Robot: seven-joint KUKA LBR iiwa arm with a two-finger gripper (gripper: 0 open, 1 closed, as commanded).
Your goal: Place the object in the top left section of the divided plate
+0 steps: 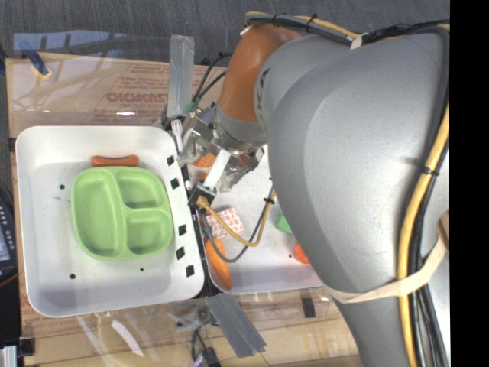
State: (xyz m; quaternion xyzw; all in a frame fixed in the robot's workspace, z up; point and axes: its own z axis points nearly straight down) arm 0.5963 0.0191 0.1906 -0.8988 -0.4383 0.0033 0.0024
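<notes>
Camera view looks down on two white bins, and the big grey arm reaches in from the right and covers much of the right bin. The gripper sits low over the wall between the two bins, just beside the green plate, which lies in the left bin. I cannot tell if the gripper is open or closed, because wires and metal parts crowd around it. A small orange thing peeks out right by the gripper, and I think this may be the object to place, but I cannot tell if it is held or just lying there. It looks like a little toy food, so I guess it is light, a bit smooth, and not easy to break. It could slip, so the best place to hold it is across its middle, with a firm squeeze. An orange sausage toy lies in the left bin, just above the plate and not on it. In the right bin there is a checkered piece and another orange toy near the wall. All the parts of the plate look bare, so I think the job is not done yet. The plate is close, so the trip to it should be short.
</notes>
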